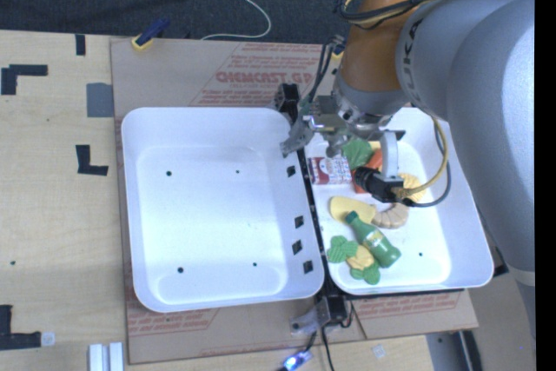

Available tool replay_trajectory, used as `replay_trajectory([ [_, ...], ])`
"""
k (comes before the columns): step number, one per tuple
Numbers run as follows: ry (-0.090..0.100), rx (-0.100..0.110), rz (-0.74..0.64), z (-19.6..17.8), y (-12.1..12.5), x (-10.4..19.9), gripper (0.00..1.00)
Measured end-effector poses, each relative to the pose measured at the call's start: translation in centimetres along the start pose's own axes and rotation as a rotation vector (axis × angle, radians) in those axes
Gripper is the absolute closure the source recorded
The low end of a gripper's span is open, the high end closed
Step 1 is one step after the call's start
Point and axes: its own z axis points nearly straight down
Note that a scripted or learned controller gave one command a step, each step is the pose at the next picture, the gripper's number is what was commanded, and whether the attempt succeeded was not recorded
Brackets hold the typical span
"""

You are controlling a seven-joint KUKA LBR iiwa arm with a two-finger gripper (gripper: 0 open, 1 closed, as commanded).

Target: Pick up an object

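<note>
My gripper (340, 142) hangs over the far left part of the right bin (434, 269), just right of the wall between the two bins. Below it lie a red and white card (334, 172) and a green and orange toy (361, 154). Nearer the front are a yellow piece (347, 206), a green bottle (374, 242) lying on its side, a green leafy toy (354, 260) and a tan piece (393, 218). The arm's wrist hides what sits directly beneath the gripper.
The left bin (139, 187) stands beside the right one on a cardboard sheet (243, 74). A cable (248, 0) runs across the dark floor at the back. A blue and yellow item (150, 33) lies at the cardboard's far left corner.
</note>
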Motion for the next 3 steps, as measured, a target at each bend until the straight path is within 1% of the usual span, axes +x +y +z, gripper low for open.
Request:
replay_trajectory([
  [1, -0.003, -0.011, 0.006, -9.5, 2.7, 4.2, 1.0],
  [2, -0.007, 0.0, 0.014, -10.1, 0.4, 0.4, 1.0],
  [3, -0.005, -0.003, 0.01, -11.5, 5.5, 1.8, 1.0],
])
